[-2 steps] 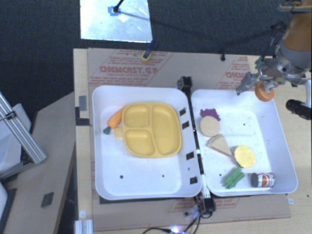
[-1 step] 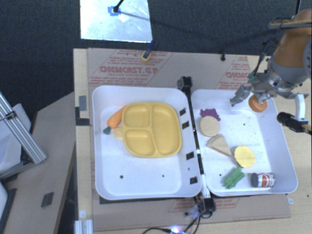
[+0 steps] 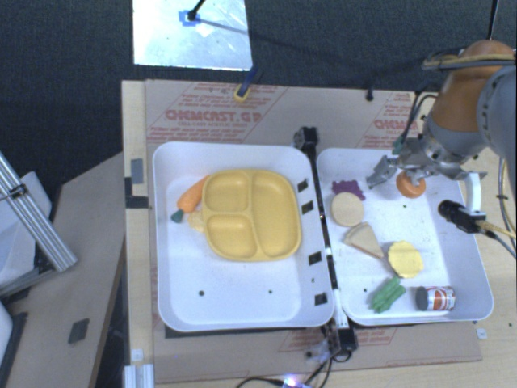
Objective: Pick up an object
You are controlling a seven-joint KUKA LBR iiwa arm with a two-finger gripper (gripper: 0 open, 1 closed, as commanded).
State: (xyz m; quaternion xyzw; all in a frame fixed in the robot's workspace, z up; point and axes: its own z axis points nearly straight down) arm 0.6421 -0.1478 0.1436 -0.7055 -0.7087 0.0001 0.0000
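Cardboard sheet (image 3: 212, 111), upper left, red print: "CHEMCAST GP" (last letters faint, smaller lines beneath too small to read)
Cardboard sheet, upper right by the arm: same red print repeated, partly hidden, not legible
Small can (image 3: 437, 299): label illegible

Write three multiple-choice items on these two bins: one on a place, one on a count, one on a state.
1. Where does the carrot lie?
A. left bin, against the yellow tray's left edge
B. right bin, by the can
C. on the bench outside the bins

2. How many compartments has the yellow tray?
A. one
B. three
C. six

3. How does the can rest?
A. upright
B. on its side
C. on the tray

Key: 1 A, the carrot touches the tray in the left bin; 2 B, three hollows show; 3 B, its side faces up in the right bin.
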